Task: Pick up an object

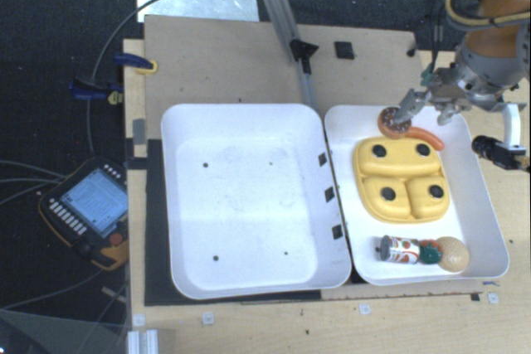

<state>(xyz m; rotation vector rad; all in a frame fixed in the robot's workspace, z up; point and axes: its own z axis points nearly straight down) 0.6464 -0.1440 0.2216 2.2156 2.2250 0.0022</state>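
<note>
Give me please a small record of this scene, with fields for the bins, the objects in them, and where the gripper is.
left bin: white, shallow
right bin: white, shallow, holds all the objects listed here
yellow tray: middle of the right bin, four dark dots on top
round brown object: far end of the right bin, just behind the yellow tray
orange piece: beside the round brown object, at the tray's far edge
small can: lying on its side at the near end
beige ball: right of the small can
gripper: over the round brown object
</note>
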